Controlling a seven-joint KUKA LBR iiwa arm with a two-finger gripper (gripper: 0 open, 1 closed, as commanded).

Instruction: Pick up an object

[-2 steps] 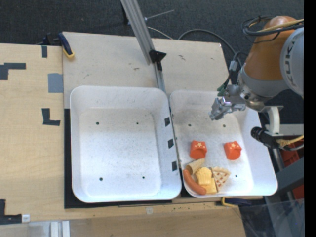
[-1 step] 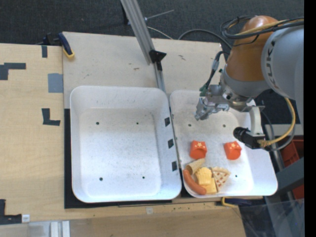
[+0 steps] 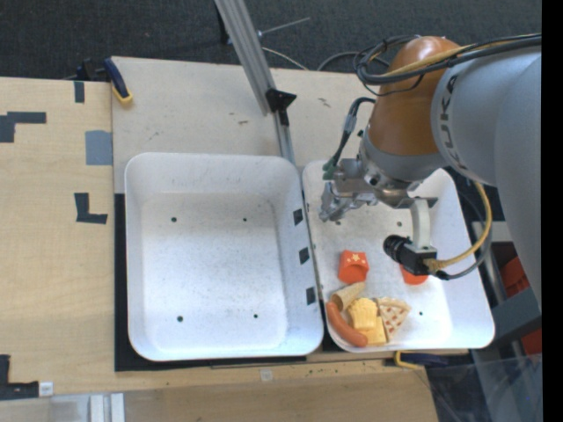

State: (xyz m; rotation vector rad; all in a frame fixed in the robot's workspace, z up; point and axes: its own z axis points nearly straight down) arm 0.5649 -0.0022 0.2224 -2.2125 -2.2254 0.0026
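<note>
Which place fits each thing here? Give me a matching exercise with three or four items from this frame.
Things:
1. red block
2. sausage
3. gripper
4. clamp

Places:
A. far left corner of the bench
B. near edge of the right bin, leftmost of the food cluster
C. above the right bin's far left part
D. middle of the right bin

Pairs: 1-D, 2-B, 3-C, 4-A

- On my arm (image 3: 493, 112), dark letters run down the grey casing, seen partly; they look like KUKA.
- I can read nothing else.
</note>
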